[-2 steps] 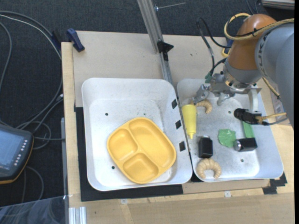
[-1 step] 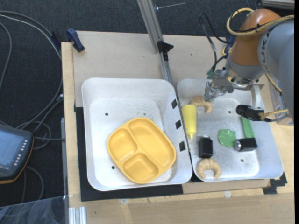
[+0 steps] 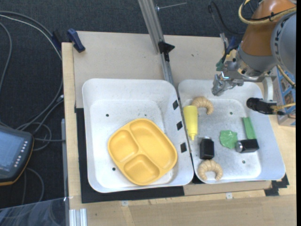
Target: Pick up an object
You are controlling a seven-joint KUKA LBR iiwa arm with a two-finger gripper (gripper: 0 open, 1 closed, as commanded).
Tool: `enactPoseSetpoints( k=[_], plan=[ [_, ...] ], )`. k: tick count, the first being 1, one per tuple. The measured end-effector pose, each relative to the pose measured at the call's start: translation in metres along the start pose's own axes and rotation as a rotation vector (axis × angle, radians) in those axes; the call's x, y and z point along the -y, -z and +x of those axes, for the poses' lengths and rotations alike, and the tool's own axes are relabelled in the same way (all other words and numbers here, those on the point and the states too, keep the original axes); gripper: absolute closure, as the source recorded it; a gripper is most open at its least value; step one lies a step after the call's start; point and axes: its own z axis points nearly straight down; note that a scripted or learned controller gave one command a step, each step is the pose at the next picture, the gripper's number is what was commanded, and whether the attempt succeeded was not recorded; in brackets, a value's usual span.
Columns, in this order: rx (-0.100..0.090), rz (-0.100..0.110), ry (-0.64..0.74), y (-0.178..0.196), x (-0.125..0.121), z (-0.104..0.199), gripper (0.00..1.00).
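Two shallow white bins sit side by side on the pale wooden counter (image 3: 117, 55). The left white bin (image 3: 94, 102) holds a yellow plastic divided plate (image 3: 142, 150) with three compartments, lying toward its lower right. The right white bin (image 3: 268, 159) holds the loose objects: a yellow squeeze bottle (image 3: 190, 120) lying along the left wall, a small black block (image 3: 206, 148) just below it, and a tan croissant-shaped toy (image 3: 209, 169) at the near edge. Another tan croissant-shaped toy (image 3: 203, 103) lies near the bottle's top. Further right are a crumpled green piece (image 3: 228, 138), a dark cylinder with a silver end (image 3: 247, 146) beside it, and a green flat stick (image 3: 248, 127) just above that cylinder. The grey arm's gripper (image 3: 221, 84) hangs over the bin's far edge, above and right of the upper croissant, touching none of the objects; whether its fingers are spread or pressed together cannot be told.
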Motion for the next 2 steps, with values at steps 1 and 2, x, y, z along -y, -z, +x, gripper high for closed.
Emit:
enactPoseSetpoints(
  k=[1, 2],
  plan=[
    [0.000, 0.001, 0.001, 0.021, -0.001, 0.000, 1.00],
    [-0.004, 0.007, 0.006, 0.035, 0.010, 0.048, 1.00]
  ],
)
